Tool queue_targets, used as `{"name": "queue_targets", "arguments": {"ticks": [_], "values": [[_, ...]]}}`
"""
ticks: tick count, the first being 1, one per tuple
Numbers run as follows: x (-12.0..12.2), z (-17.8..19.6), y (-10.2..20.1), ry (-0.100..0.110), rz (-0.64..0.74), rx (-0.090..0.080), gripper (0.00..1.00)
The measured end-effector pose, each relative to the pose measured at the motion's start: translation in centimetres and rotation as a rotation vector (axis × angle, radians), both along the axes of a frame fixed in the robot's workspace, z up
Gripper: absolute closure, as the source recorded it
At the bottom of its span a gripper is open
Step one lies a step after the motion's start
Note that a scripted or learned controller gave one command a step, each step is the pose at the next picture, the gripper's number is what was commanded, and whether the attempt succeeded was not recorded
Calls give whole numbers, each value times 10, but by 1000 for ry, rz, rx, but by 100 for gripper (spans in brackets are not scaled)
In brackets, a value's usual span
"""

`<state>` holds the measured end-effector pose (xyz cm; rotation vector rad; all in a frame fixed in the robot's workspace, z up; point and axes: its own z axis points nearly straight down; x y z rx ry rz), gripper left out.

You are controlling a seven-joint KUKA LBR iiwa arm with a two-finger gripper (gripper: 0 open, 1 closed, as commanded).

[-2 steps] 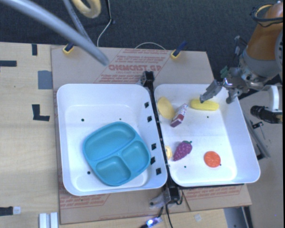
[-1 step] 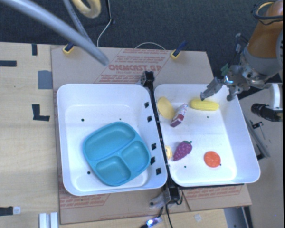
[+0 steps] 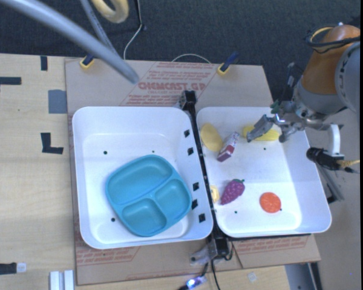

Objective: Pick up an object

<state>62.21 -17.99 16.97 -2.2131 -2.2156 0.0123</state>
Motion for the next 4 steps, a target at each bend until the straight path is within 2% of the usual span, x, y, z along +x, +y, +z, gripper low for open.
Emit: {"name": "queue_targets", "arguments": {"ticks": [1,2,3,4], "values": [[4,-66,-2,0,1,0,0],[4,-88,-2,-8,2,-3,0],[5,-79,-2,-8,3,-4,100],[4,-20,-3,-11,1,-1,100]]}}
